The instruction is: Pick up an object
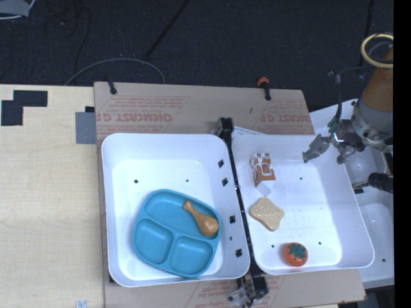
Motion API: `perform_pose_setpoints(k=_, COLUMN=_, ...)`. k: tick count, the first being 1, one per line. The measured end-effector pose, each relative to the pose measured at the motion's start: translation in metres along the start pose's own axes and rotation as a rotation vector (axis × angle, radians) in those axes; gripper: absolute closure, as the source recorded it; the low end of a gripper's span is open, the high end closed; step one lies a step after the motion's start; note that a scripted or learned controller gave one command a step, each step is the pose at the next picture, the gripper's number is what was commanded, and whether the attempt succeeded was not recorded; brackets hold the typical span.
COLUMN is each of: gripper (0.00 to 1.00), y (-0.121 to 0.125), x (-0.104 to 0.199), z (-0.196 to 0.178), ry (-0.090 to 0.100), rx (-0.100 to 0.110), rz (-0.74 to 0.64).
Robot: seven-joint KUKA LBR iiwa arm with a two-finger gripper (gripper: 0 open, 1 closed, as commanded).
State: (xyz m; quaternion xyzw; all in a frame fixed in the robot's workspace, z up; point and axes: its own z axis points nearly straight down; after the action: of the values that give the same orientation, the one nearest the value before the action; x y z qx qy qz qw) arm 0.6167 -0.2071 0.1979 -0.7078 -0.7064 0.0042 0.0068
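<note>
Toast slice (266,213) on right bin floor, well apart from fingers (316,149), whose spread is unclear

Grey arm (379,108) cut off at the frame's right edge; its hand (331,145) is too small to read.

Two bins stand side by side: the left bin (119,165) holds a divided plate (160,242), and a drumstick (201,219) lies on the plate's right part. In the right bin (334,197) a small house-shaped toy (262,167) lies at the back left, a bread slice (266,213) just in front of it, and a tomato (295,254) nearest the front.
</note>
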Motion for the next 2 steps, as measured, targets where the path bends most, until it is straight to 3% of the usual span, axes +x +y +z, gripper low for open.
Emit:
perform_pose_setpoints(k=1, gripper=0.0, y=0.003, x=0.0, z=-0.008, ry=-0.003, rx=-0.013, rz=-0.002)
perform_pose_setpoints(k=2, gripper=0.0, y=0.006, x=0.009, z=0.043, ry=-0.002, rx=-0.01, rz=-0.005)
